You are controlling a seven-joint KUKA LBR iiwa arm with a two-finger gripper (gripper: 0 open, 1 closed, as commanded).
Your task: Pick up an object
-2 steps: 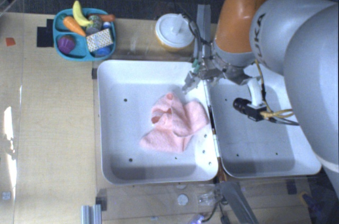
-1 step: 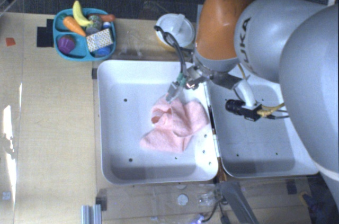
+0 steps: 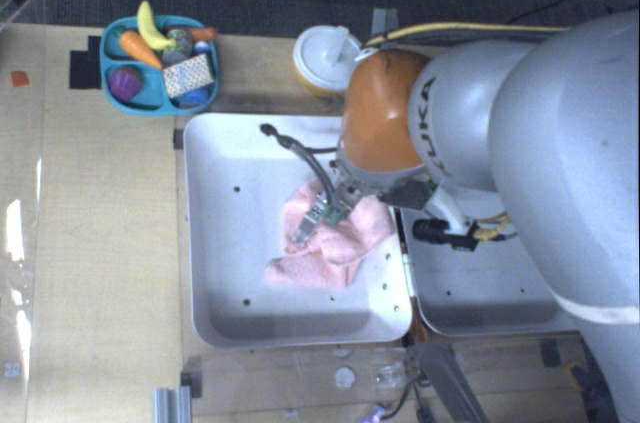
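Note:
A crumpled pink cloth point(image 3: 330, 246) lies in the right half of the left white bin point(image 3: 230, 231). My gripper point(image 3: 312, 223) is down on the cloth's upper part, reaching in from under the orange wrist band point(image 3: 385, 126). Its tips touch or press into the fabric near the cloth's top left. The arm's grey body covers most of the right bin point(image 3: 480, 306).
A blue divided tray point(image 3: 158, 64) with toy food (banana, carrot, a purple piece) sits on the bench at the upper left, outside the bins. A white lidded cup point(image 3: 322, 56) stands just behind the left bin. A black cable runs along the arm over the bin.

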